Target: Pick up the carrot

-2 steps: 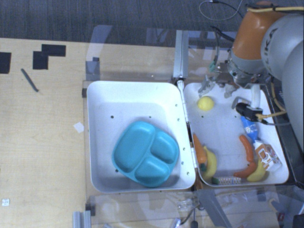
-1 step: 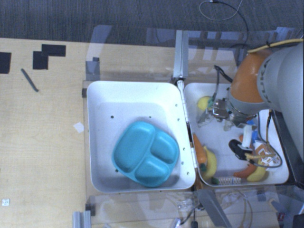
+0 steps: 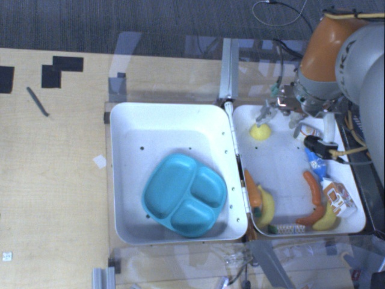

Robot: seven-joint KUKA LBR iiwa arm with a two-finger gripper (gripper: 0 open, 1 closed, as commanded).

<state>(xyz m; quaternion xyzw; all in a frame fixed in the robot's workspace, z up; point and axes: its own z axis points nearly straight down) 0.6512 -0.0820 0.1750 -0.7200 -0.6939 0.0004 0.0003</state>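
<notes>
While the arm (image 3: 346,47) reaches in from the right over the far end of the right bin (image 3: 283,179), the gripper (image 3: 281,114) sits above that bin's far left area with its fingers spread apart and nothing between them. One fingertip (image 3: 264,118) is just above a yellow lemon (image 3: 260,132), the other stands nearer the bin's right wall.

The carrot (image 3: 252,191) lies in the same bin, against the left wall toward the near corner, well apart from the gripper. A banana (image 3: 266,207) touches the carrot on its right side.

Further right lie a red sausage (image 3: 313,188), a second banana (image 3: 325,221), a blue packet (image 3: 316,161) and a white-and-brown box (image 3: 338,198).

The left bin (image 3: 138,131) holds a blue divided plate (image 3: 185,194).
</notes>
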